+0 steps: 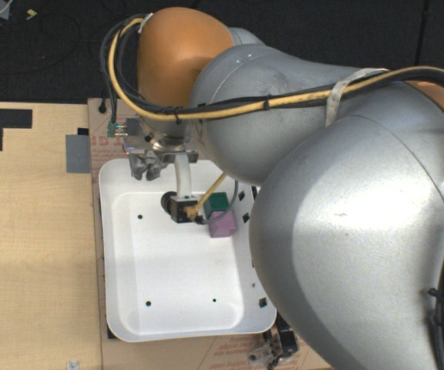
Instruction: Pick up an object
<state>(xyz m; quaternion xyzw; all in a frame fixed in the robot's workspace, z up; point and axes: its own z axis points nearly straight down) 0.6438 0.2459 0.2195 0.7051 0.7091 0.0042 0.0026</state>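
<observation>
A small green block (pixel 217 201) lies in the white bin (pixel 129 284), near its far right part. A lilac block (pixel 222 224) sits right in front of it, touching or nearly touching. My gripper (pixel 146 166) hangs over the bin's far left corner, to the left of both blocks and apart from them. I see nothing held in it. The arm's big grey body hides the bin's right side.
The bin's near half is bare white floor with small dark holes. Left of the bin lies the tan bench top (pixel 29 230) with a grey square (pixel 76 153) and black marks (pixel 2 126). The arm fills the right of the view.
</observation>
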